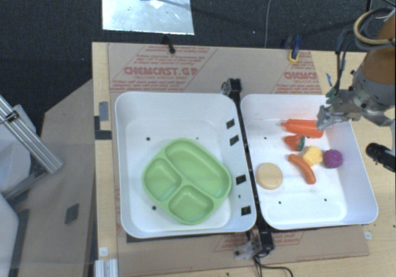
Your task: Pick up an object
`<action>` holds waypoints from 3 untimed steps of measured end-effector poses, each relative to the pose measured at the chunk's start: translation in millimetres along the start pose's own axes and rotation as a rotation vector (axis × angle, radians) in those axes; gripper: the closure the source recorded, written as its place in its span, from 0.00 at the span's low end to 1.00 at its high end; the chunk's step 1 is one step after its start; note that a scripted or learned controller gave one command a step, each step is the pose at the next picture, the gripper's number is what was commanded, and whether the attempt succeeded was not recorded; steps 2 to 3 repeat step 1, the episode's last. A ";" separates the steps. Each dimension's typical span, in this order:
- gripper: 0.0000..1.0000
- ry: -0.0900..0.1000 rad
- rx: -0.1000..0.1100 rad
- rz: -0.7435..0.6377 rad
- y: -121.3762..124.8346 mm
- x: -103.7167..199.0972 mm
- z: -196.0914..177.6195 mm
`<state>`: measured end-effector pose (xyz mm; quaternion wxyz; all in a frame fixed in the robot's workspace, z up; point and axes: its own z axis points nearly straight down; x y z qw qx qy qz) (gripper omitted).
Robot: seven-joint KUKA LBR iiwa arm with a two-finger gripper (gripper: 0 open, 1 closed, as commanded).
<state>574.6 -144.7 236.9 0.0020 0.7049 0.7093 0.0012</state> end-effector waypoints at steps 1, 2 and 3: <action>1.00 0.005 0.011 -0.002 -31.0 55.9 68.7; 1.00 0.005 0.011 -0.002 -31.0 55.9 68.7; 1.00 0.005 0.011 -0.002 -31.0 55.9 68.7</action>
